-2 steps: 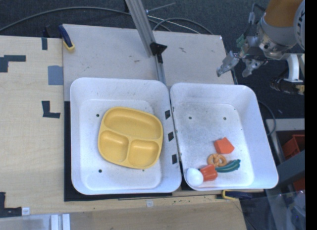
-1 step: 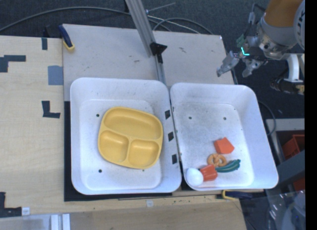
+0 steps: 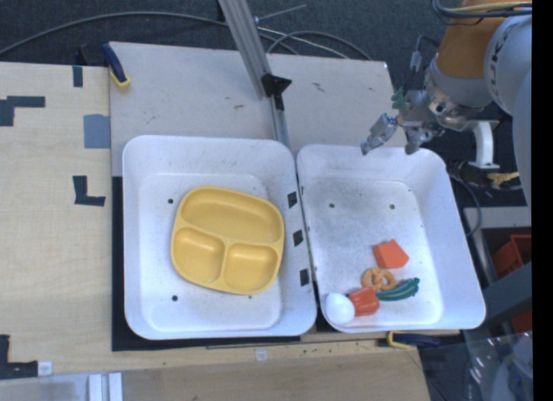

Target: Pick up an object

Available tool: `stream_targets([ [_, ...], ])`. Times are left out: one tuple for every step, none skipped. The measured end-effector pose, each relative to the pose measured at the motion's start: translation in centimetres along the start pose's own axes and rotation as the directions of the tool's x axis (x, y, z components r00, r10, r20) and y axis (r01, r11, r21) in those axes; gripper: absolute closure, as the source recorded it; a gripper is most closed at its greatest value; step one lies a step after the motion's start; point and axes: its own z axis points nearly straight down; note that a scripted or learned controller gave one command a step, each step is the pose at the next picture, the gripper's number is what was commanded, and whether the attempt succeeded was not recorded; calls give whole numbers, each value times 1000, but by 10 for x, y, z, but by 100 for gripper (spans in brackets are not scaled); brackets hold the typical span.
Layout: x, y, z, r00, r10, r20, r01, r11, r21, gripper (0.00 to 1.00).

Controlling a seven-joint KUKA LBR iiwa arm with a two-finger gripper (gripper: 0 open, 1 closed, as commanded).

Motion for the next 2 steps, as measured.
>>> stream_targets([
  [-9,1,58,1000,1,1,-1,1000,0,0],
  [-16,5,114,1000,1,1,-1,1000,1,0],
])
